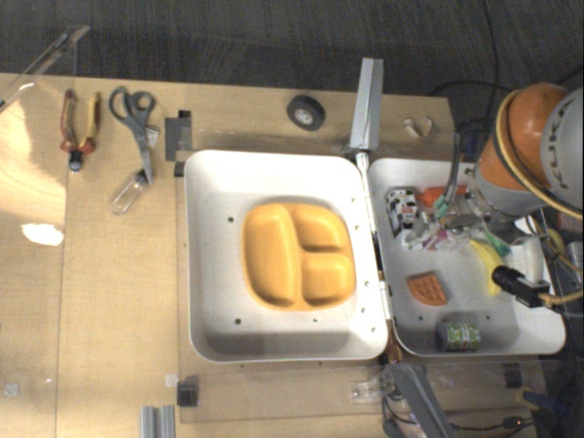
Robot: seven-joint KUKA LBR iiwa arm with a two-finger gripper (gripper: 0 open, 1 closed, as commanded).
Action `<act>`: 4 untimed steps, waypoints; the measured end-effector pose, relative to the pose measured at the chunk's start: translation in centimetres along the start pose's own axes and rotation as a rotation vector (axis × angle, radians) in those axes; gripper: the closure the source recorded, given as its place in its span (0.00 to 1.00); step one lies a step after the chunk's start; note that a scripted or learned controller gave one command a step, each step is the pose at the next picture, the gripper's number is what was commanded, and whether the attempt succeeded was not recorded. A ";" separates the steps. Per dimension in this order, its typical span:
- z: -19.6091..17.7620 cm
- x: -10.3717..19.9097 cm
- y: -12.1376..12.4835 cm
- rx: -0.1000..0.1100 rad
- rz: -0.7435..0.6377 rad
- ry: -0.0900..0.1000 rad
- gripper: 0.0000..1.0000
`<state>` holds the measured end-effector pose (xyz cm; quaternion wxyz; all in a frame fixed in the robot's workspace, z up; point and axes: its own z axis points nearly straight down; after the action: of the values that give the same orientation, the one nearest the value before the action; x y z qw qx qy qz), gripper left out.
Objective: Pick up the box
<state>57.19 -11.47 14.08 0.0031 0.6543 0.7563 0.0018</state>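
Right bin [547, 340] cluttered around box [401, 210].

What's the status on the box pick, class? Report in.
Gripper low in right bin, fingers unclear. Box beside it, at bin's left wall. Toy clutter crowds gripper.

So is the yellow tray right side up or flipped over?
Right side up: the yellow tray lies flat in the left bin, its three hollow sections facing up.

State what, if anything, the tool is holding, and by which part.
It cannot be told. The tool sits low in the right bin among small cluttered items near the box, but nothing shows clearly between its tips.
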 end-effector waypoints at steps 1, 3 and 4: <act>3.0 -1.3 5.1 -0.036 0.092 -0.008 0.00; 3.4 -8.6 4.3 -0.021 0.007 0.012 0.00; 2.0 -8.6 4.8 -0.038 -0.001 0.002 1.00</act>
<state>63.24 -19.30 12.15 0.0149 0.6536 0.7565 0.0167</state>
